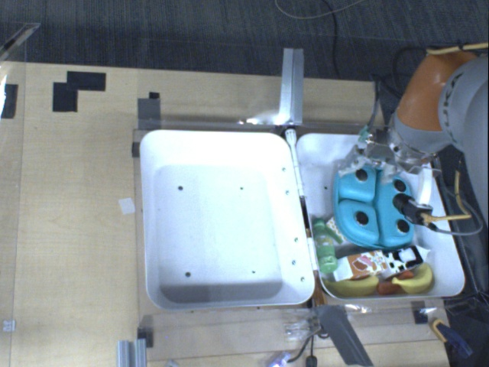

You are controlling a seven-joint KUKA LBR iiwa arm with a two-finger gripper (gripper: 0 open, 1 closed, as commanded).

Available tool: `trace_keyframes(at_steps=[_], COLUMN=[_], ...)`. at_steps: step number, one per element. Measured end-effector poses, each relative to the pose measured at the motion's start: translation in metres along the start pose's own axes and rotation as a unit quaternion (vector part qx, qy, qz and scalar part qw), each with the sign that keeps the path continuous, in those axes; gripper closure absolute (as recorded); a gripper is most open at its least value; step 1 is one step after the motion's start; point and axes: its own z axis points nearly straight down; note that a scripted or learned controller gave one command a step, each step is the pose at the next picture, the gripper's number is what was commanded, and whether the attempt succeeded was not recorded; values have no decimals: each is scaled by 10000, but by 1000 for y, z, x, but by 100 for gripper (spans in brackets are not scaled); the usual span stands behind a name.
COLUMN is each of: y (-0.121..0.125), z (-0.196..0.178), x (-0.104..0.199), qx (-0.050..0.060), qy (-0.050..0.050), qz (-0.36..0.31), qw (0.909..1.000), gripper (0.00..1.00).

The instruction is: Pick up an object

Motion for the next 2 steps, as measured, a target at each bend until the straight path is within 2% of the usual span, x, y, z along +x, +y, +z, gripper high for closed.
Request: trace_keyframes(at_steps=[1,2], y=[-56,-30], z=[-16,25], x=[33,41], qx=[40,-1], qy=[-39,-50], qz=[836,509], qw=[9965,9987], gripper=[0,0])
